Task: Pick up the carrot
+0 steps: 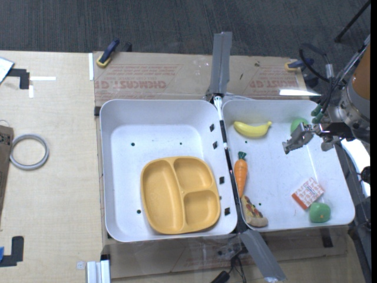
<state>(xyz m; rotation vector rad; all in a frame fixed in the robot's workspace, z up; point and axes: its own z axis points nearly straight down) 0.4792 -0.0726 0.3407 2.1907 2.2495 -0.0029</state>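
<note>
The tool hovers open and empty over the right bin; the carrot lies well left, by the divider.

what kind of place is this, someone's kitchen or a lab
Most likely a robotics lab bench, not a kitchen: two white bins are clamped over cardboard, the food is toys such as a carrot and banana, and a robot hand with trailing cables hangs over them.

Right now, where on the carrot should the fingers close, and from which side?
Grip the carrot across its thick orange body, just below the green top. It lies lengthwise close along the right bin's left wall, so coming from straight above looks best, with one finger on its open right side.
</note>
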